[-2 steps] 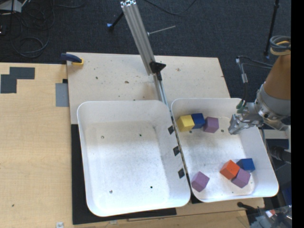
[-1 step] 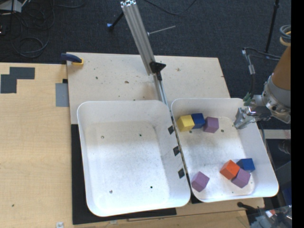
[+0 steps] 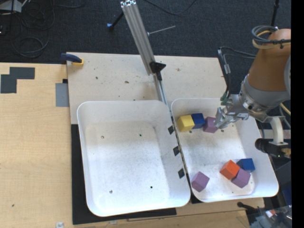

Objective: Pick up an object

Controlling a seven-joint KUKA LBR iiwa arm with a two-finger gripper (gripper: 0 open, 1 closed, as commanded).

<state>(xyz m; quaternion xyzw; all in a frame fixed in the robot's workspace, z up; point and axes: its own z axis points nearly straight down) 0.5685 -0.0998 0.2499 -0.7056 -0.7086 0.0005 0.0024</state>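
Observation:
My gripper is low in the back part of the right bin, touching the right side of a purple block. Just left of that block sit a blue block and a yellow block, close together near the divider. Toward the front of the same bin lie an orange block, another blue block and a purple block in a cluster. One more purple block lies alone at the front left corner.
The left bin stands beside the right one, with black clips along the shared wall. A slanted aluminium post rises behind the bins. The arm's orange band hangs over the right bin's back right.

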